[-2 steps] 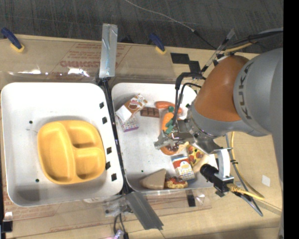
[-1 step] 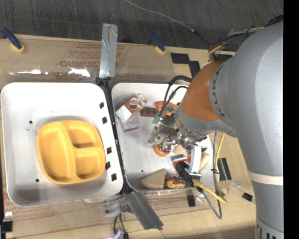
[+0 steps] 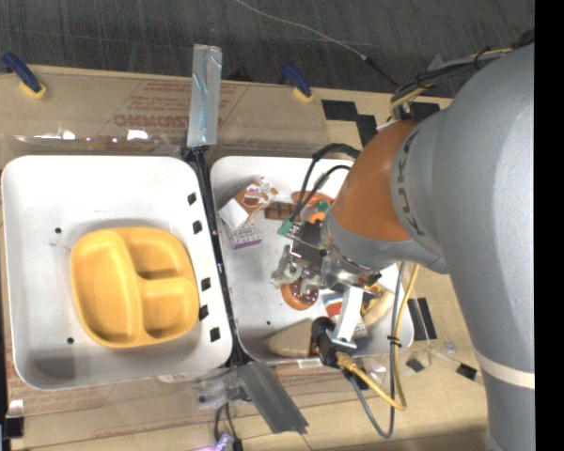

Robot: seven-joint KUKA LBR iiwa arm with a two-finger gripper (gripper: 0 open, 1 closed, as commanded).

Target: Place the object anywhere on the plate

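Note:
A yellow divided plate [image 3: 132,283] lies in the left bin [image 3: 38,195]. My gripper [image 3: 296,272] hangs low in the right bin [image 3: 254,327], over a cluster of small objects. An orange-brown round item [image 3: 301,297] sits right under the gripper. A small white and purple packet [image 3: 243,237], a white block [image 3: 232,214] and a brown and white snack item [image 3: 256,196] lie to the gripper's left and upper left. The wrist hides what lies between the fingers.
A tan, rounded object [image 3: 287,343] rests at the right bin's near wall. The grey arm with its orange band [image 3: 376,195] covers the bin's right half. Black and yellow cables [image 3: 376,393] loop below the wrist. A divider [image 3: 211,252] separates the two bins.

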